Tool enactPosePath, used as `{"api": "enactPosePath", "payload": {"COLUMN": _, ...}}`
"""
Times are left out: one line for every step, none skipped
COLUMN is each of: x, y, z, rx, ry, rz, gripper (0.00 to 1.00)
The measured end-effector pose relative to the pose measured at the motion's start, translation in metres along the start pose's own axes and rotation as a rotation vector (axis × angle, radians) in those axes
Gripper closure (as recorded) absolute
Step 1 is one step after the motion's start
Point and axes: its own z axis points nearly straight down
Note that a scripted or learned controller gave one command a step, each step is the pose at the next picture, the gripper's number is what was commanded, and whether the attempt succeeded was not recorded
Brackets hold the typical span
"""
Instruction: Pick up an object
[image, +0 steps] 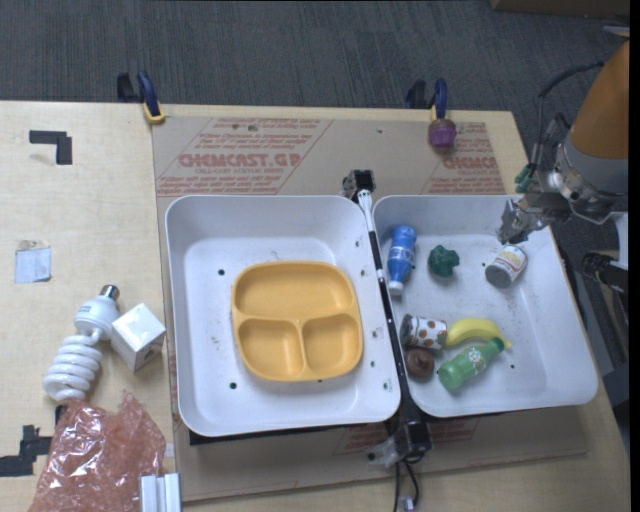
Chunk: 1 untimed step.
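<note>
Hovering hand (514, 228) — seemingly above can (506, 266)

I've got the grey arm with the orange band (610, 100) coming in from the right edge of my view, near the upper corner. The orange section sits high against the frame's edge, and the grey wrist below it angles down and to the left. At its tip, the dark metal two-finger end effector (514, 228) points downward, hanging over the far right part of the bench. Thin black cables loop beside the wrist on its left. The tip looks small and shadowed from here, so finer detail there escapes me.
</note>
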Motion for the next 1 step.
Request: {"api": "enactPosePath", "payload": {"x": -0.0048, "y": 0.0264, "z": 0.1262, "rx": 0.000, "ry": 0.000, "rz": -0.002, "gripper": 0.00}}
